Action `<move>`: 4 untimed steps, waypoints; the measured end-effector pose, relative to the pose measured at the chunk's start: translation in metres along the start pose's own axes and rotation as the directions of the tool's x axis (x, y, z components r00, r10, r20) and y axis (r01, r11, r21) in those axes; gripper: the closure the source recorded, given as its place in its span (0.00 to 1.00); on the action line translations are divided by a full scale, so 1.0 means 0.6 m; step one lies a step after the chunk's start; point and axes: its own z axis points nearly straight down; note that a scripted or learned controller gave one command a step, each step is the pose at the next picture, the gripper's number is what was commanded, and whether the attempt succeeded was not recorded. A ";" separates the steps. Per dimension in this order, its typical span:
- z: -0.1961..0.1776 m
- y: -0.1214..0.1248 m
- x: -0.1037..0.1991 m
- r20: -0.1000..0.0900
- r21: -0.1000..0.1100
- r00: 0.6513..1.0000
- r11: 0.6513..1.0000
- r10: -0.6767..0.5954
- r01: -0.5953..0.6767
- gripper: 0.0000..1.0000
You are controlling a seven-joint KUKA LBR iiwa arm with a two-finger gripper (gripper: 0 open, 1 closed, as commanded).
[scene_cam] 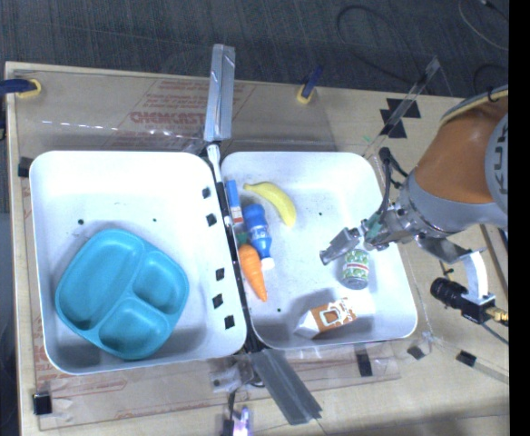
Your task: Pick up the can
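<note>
arm: grey KUKA arm with orange band (pixel 465 166), in from right side of bench, wrist over right bin's right wall
gripper: two-finger gripper (pixel 348 243) low inside right bin, near its right wall, pointing toward bin centre
jaws: cannot tell whether apart or together; one grey finger sticks out left, just above the can
can: small cylindrical can with green-and-white label (pixel 357 268), on floor of right white bin (pixel 387 312), near right wall, a bit below mid-height; right under gripper tip, contact unclear, not visibly between fingers
carton: small orange-and-white carton (pixel 331 318), near bottom edge of right bin, lying down, just below-left of can, apart from it
banana: yellow banana (pixel 277 201), upper left part of right bin
bottle: blue plastic bottle with white cap (pixel 257 232), along left wall of right bin, below banana
carrot: orange carrot (pixel 252 272), left wall of right bin, just below bottle, tip toward bottom edge
plate: blue compartment plate (pixel 122 292), lower left part of left white bin (pixel 43 175)
</note>
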 end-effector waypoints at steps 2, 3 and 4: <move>0.033 0.033 0.063 -0.001 0.003 1.000 1.000 -0.011 0.011 1.00; 0.033 0.033 0.063 -0.001 0.003 1.000 1.000 -0.011 0.011 0.00; 0.026 0.000 0.000 0.000 0.002 1.000 1.000 0.004 -0.004 0.00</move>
